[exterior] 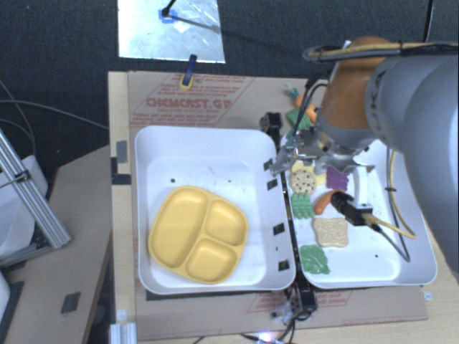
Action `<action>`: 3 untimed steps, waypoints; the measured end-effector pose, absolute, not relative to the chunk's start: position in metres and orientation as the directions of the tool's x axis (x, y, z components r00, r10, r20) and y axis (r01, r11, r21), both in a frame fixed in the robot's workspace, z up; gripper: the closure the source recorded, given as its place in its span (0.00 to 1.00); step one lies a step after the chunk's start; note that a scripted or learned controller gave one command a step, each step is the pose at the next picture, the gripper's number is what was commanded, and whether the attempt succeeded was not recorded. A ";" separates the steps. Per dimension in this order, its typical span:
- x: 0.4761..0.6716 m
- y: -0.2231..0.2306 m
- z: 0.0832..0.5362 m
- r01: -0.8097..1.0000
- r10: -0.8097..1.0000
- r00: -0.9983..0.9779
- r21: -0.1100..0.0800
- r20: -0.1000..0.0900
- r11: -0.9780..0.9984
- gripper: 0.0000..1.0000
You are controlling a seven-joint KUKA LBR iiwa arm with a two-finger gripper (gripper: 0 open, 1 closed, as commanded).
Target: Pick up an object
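Camera view, angled down on both bins: locate the arm (409, 113) reaching in from the right over the upper part of the right bin (423, 264). Locate the gripper (305, 153) low over that bin's left side, close to the wall shared with the left bin (179, 138). Cannot tell whether released or clenched, since the wrist hides the working end from above. Note nothing visibly held or lifted. Find the candidate objects in the right bin: a chocolate-chip cookie (303, 180) just below the gripper, possibly touching it; a purple piece (337, 177) just to the cookie's right; a green ridged piece (301, 206) beside a small orange piece (323, 202); a slice of toast (330, 231) lower down; a green leafy piece (314, 259) near the bottom edge. Observe all of these lying flat on the bin floor. In the left bin, note a yellow divided tray (199, 233), well apart from the gripper. Judge the task as not yet accomplished: approach and descent apparently complete or nearly so, with the cookie the likeliest target. Left to do: confirm closure on one object, raise it clear of the bin floor, verify that it rides up with the gripper. Expect interference from the tightly packed neighbours and the nearby bin wall.
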State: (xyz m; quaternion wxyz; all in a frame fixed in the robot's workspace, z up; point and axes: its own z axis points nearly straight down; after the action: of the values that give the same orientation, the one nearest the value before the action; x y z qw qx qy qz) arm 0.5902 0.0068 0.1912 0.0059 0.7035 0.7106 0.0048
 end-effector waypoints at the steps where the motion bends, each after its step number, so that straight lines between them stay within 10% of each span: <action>1: 0.636 -0.008 0.218 1.000 1.000 -0.005 0.009 -0.001 0.005 0.00; 2: 0.551 -0.075 0.182 1.000 1.000 0.006 -0.007 0.000 -0.006 0.00; 3: 0.517 -0.089 0.105 1.000 1.000 0.002 -0.008 0.001 -0.002 0.00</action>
State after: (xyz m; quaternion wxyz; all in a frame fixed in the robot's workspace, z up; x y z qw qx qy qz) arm 0.5165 -0.0887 0.1054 -0.0031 0.7079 0.7063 -0.0026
